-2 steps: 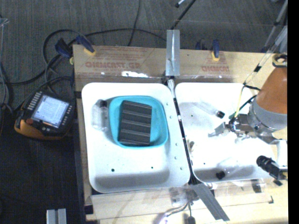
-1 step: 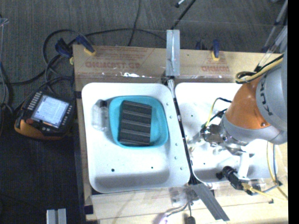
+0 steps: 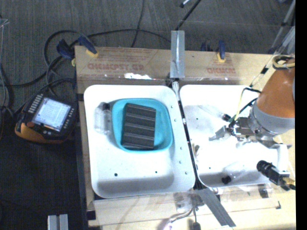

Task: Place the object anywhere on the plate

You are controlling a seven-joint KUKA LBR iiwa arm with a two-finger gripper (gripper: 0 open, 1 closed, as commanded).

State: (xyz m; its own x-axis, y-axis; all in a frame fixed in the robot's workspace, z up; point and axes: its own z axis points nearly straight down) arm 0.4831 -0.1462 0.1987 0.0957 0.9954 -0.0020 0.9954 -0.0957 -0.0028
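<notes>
A dark grey ribbed block [image 3: 139, 125] on a turquoise plate [image 3: 164, 128]; white bins [image 3: 139, 181], orange-banded grey arm [image 3: 278, 104].

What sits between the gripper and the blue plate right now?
In the camera view, bare white floor of the right bin and the raised divider rims where the bins meet separate the gripper from the blue plate, which carries a dark ridged block.

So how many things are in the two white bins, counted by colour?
Turquoise: 1, the plate in the left bin
Dark grey: 1, the ridged block lying on the plate
Clear: 1, the small bottle beside the plate's left edge
Total: 3, all in the left bin. The gripper hangs over the right bin.
</notes>
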